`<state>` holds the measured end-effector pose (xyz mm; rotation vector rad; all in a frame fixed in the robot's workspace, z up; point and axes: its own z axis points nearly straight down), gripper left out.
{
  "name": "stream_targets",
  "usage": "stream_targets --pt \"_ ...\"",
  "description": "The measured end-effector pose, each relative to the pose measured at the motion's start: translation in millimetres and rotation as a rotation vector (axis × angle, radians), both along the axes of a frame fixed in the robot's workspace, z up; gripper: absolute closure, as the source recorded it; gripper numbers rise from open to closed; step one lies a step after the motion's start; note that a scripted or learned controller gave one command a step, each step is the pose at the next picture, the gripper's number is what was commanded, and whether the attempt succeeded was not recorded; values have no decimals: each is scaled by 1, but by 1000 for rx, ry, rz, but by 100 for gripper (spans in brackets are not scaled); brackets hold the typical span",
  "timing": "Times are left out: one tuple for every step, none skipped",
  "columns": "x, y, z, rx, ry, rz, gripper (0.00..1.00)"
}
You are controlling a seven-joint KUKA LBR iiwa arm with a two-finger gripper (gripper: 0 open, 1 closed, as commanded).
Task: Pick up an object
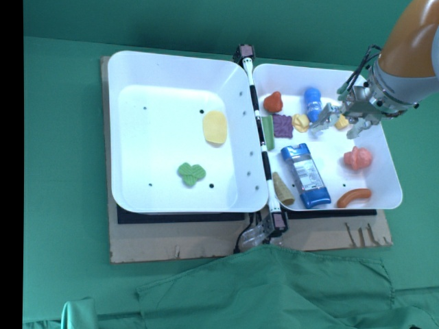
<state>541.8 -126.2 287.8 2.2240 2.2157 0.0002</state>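
Nearest the camera, a rumpled green cloth [274, 290] lies over the bench's front edge, just below a cardboard sheet [137, 242] that carries both white bins. In the right bin [387, 163], along its near wall, an orange sausage-shaped toy [354, 197] lies beside a blue packet [306, 175] with a printed grey label; a tan cone [282, 188] rests by the divider. Farther back sit a pink lumpy toy [357, 158], a green stick [267, 132], a purple block [282, 125], a yellow lump [300, 122], a red-orange piece [274, 102] and a blue bottle [313, 103]. The left bin [137, 74] holds a green leafy toy [192, 174] near its front and a pale yellow oval [215, 127] toward its middle, well apart from each other. Over the right bin's far side, the gripper [341, 118] hangs from the grey arm's wrist, its fingers set apart, a small yellow object [341, 122] showing between them: rounded, bright, partly hidden by the metal. Whether the fingers actually press on it cannot be told. Behind, the orange band [415, 33] rises out of view.
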Motion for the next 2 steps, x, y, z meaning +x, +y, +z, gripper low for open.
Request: stream_targets --pt "0 0 0 0 0 0 0" --pt "8 -1 -59 1 6 -1 0"
